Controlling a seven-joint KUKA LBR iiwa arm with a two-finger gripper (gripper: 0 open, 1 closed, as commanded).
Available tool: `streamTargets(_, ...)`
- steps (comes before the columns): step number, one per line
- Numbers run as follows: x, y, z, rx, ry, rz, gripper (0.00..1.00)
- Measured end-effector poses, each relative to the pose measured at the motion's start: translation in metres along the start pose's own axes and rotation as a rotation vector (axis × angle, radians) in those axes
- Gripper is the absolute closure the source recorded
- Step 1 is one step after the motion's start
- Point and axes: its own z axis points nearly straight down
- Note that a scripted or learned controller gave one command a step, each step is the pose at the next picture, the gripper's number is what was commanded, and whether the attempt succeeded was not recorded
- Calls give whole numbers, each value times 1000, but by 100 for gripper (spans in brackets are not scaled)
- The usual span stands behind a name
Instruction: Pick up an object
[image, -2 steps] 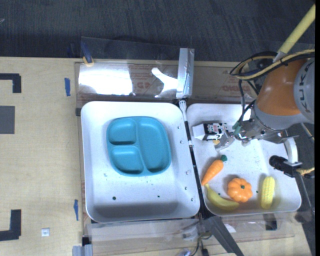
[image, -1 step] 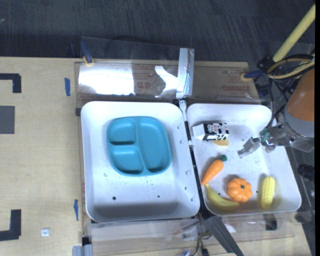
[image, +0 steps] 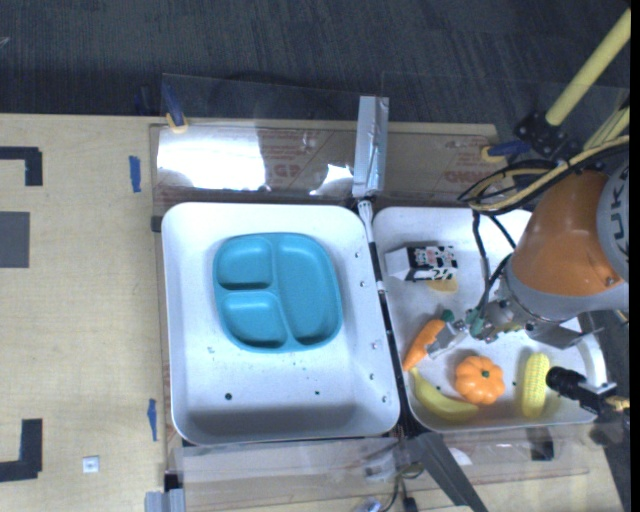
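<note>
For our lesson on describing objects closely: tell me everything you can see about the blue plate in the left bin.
The blue plate is a rounded rectangle, light blue, apparently smooth plastic. Raised ridges split it into three compartments: two smaller ones stacked on the left side of the view and one larger on the right. It lies flat, face up, slightly turned, on the floor of the left bin, nearer the far wall than the near one. It appears to hold nothing, and only the bin floor touches it.

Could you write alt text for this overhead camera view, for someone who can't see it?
A grey-and-orange robot arm lowers its gripper into the right bin among a toy carrot, pumpkin, banana and corn cob. The left bin holds a blue divided plate.
</note>
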Motion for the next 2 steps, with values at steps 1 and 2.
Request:
streamTargets(1, -42, -41, -71, -7, -7, -85, 0)
streamTargets(2, 4, -28, 17, -1, -1, -397, 0)
